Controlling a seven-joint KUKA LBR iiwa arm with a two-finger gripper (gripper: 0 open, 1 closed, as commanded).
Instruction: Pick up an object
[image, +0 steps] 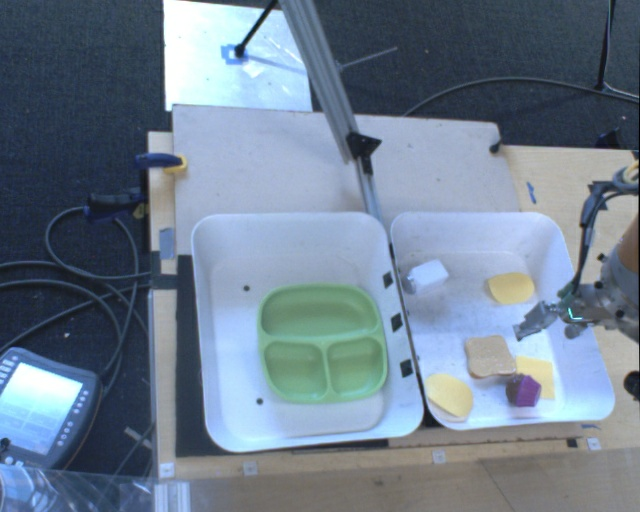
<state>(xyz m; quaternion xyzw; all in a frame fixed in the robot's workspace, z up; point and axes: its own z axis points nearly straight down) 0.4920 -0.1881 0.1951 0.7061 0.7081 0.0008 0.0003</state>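
In the right bin (470, 232) lie a white block (428, 274), a yellow round piece (511, 288), a tan slice of toast (489, 355), a yellow square slice (541, 373), a purple lump (522, 390) and a yellow oval piece (450, 396). My gripper (532, 323) reaches in over the bin's right wall. It hangs just up and to the right of the toast and below the yellow round piece. I see nothing held in it.
The left bin (225, 300) holds a green divided plate (322, 342). A grey pole (330, 85) slants down to the seam between the bins. Cables and a pendant (40, 400) lie on the floor at the left.
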